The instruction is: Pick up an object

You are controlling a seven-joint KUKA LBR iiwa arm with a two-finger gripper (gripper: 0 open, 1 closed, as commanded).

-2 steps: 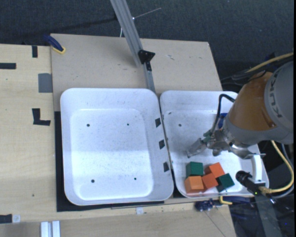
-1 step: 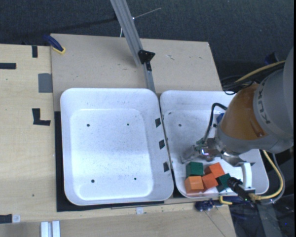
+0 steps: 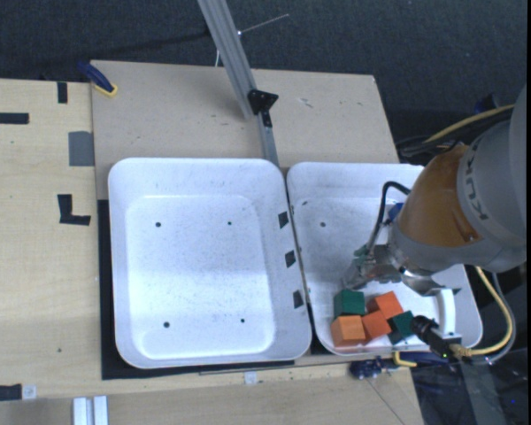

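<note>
Small green and orange cube blocks (image 3: 365,317) cluster in the right shallow white bin (image 3: 336,193) beneath the claw (image 3: 365,268), whose opening I cannot tell

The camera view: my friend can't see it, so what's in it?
A grey and orange robot arm reaches down into the right bin, its gripper just above a heap of green blocks and orange blocks in the near corner. The left bin sits beside it on a wooden bench.

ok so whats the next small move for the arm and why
Probably lower the gripper slightly toward the green block just below it. The blocks, green and orange, sit clustered in the right bin's near corner, and nothing shows between its fingers yet.
</note>
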